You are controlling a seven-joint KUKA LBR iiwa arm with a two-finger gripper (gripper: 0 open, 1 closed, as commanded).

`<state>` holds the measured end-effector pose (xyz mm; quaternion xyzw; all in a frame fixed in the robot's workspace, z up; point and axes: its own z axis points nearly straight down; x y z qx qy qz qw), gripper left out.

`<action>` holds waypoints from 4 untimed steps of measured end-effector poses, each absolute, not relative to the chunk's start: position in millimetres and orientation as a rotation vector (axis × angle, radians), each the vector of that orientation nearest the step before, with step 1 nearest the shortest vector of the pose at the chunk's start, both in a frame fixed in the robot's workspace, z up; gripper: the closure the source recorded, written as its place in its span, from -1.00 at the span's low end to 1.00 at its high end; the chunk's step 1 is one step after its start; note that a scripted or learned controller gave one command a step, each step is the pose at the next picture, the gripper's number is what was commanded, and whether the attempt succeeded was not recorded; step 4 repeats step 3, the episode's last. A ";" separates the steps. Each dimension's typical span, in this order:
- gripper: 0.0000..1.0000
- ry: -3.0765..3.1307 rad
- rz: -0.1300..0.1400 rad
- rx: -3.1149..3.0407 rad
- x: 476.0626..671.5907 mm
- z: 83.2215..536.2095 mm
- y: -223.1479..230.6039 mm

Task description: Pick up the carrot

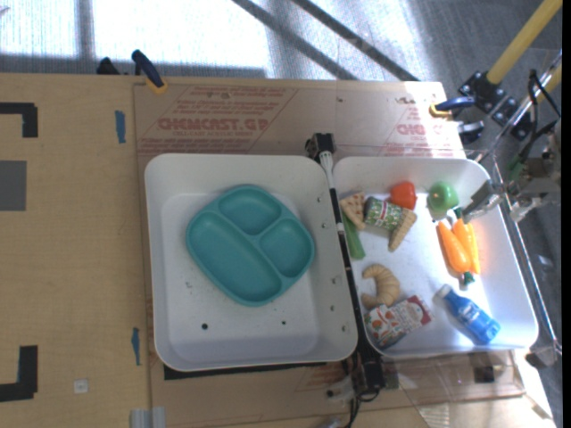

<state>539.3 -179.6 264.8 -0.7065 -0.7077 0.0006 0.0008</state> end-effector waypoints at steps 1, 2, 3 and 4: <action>-1.00 -2.192 0.008 -2.237 517.3 166.4 -188.4; -1.00 -1.745 -0.019 -2.595 544.9 99.1 -204.3; 1.00 -1.751 -0.007 -2.594 543.2 107.2 -206.7; 1.00 -1.751 -0.007 -2.594 543.2 107.2 -206.7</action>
